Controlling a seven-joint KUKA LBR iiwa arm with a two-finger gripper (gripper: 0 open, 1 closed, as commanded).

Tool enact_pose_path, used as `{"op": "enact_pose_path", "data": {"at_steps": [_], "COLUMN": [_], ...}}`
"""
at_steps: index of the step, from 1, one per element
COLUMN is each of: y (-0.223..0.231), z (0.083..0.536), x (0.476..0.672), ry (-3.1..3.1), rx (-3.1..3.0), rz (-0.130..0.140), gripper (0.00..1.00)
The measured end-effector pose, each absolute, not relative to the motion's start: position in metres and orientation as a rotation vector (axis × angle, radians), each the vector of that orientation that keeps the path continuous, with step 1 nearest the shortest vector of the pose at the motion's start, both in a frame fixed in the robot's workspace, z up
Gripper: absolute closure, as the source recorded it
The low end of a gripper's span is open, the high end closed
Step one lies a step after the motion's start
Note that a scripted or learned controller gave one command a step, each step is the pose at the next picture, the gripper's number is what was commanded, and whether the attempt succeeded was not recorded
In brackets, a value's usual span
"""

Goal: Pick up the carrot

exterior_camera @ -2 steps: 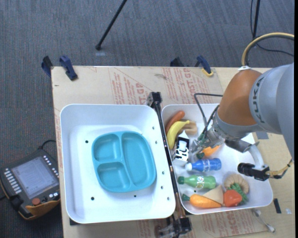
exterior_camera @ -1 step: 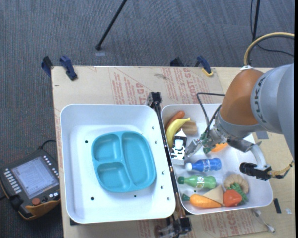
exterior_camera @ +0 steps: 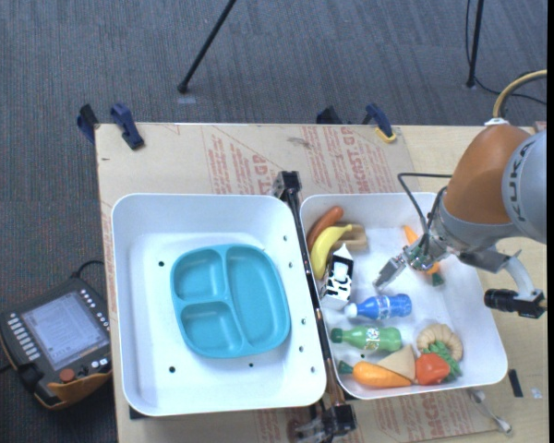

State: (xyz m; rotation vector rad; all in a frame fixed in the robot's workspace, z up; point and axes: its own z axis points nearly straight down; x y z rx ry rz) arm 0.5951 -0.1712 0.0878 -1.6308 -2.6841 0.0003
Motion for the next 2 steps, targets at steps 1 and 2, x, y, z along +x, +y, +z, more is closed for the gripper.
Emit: {"op": "enact_pose_path", "data": {"at_steps": [1,2], "y": [-0.203,-0.205], "z": [0.086,0.098], "x": [0.643,0.646], "ry": [-2.743,-2.761], "rx": [-1.49,-1.493], "rz": [-0.013,-0.007], "gripper": [0.0,1.0]}}
